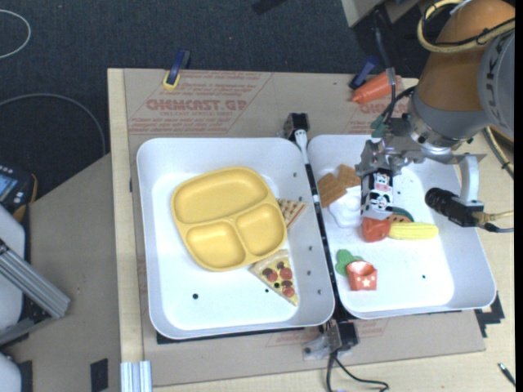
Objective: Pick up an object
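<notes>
My gripper [377, 196] hangs low over the right bin [458, 288], near its back left part. Several toy foods lie close under and around it. A tan bread slice [335, 184] is to its left and a white lump [347, 211] sits just beside it. A red piece [374, 230] and a yellow corn cob [413, 232] lie right in front of it. A small black-and-white thing [378, 193] sits at the gripper's tip, and I cannot tell whether it is held. A red strawberry with a green top [359, 274] lies nearer the front.
The left bin [163, 300] holds a yellow divided plate [229, 217], a waffle piece [291, 211] and a pizza slice [280, 276]. An orange carrot-like toy [373, 89] and a yellow-blue clamp [174, 70] lie on the board behind the bins.
</notes>
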